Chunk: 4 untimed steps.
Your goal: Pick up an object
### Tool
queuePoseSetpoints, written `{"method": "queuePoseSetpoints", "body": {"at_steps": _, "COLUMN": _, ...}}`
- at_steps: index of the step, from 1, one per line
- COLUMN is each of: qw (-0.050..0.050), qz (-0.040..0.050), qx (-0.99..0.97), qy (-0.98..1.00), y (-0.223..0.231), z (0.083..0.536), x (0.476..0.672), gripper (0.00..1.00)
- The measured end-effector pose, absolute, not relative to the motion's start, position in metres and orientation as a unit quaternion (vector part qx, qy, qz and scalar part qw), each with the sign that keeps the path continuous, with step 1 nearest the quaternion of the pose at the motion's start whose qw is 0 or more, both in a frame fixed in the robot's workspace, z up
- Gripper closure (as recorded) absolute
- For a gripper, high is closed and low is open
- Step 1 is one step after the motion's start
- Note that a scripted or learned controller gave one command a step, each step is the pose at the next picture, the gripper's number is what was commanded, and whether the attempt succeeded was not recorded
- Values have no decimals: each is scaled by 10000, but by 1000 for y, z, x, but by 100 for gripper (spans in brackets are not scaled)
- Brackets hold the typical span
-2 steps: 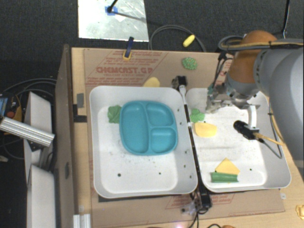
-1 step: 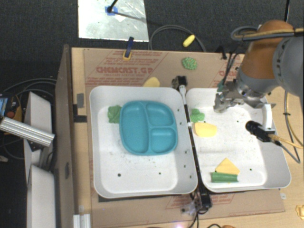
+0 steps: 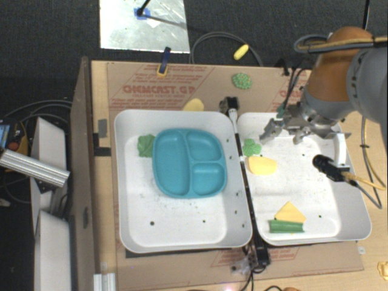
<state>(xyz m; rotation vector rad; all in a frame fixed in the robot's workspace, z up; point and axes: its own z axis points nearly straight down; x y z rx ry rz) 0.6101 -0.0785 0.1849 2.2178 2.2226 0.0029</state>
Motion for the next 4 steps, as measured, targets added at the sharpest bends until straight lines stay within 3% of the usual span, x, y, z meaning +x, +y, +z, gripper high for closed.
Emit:
{"method": "queuePoseSetpoints", "body": {"at_steps": 1, "qw": -9, "qz": -12, "qx": 7069, "qy": 7073, "y": -93, "z": 102, "x": 617, "gripper": 0}}
{"method": "queuePoseSetpoints", "body": {"at_steps": 2, "qw": 19, "qz": 19, "qx": 7051, "qy": 7091, "y": -90, "z": 85, "x": 655, "gripper": 0}}
{"method": "queuePoseSetpoints", "body": {"at_steps": 3, "qw": 18, "qz": 17, "qx": 7074, "qy": 7068, "y": -122, "z": 86, "x": 637, "gripper": 0}}
{"method": "queuePoseSetpoints", "body": {"at_steps": 4, "qw": 23, "qz": 17, "qx": 7059, "qy": 7083, "y": -98, "z": 87, "x": 612, "gripper": 0}}
